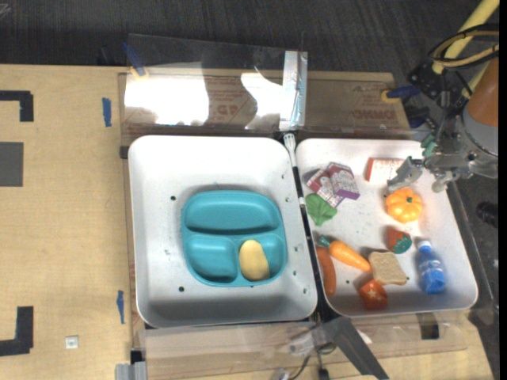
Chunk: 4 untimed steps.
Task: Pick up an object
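While gripper (pixel 420 176) hangs fingers apart above glossy orange pumpkin (pixel 403 204): two white bins, one ridged blue bottle (pixel 430 266) nearby.

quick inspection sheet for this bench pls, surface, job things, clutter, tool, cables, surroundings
surface: two white bins side by side, left bin and right bin, on a tan bench.
job's things: right bin holds a small pumpkin, carrot, bread slice, tomato, blue bottle, purple-and-white packet, green piece, red-and-white box.
clutter: teal divided tray in the left bin, with a yellow potato-like item in its lower right compartment.
tool: tool above the right bin's upper right, just above the pumpkin; nothing seen between the fingers.
cables: yellow and black cables at upper right.
surroundings: clear plastic sheet behind the bins; blue tape marks.
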Each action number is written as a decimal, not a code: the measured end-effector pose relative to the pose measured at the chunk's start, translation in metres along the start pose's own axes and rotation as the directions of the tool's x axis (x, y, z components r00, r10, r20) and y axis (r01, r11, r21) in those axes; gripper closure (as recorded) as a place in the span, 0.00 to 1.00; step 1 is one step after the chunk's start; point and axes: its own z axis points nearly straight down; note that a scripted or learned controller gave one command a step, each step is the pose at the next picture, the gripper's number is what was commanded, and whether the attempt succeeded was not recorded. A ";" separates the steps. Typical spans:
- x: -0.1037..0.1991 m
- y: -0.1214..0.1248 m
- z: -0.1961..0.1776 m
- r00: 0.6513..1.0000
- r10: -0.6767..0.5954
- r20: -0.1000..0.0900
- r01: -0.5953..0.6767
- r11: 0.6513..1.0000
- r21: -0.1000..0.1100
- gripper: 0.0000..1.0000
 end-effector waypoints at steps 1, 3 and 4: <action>-0.048 0.027 0.074 0.997 -0.071 0.000 0.071 0.997 0.005 0.00; -0.001 0.042 0.065 1.000 0.016 -0.001 -0.016 1.000 0.008 0.00; -0.002 0.067 0.089 0.994 -0.112 0.002 0.112 0.994 -0.003 0.00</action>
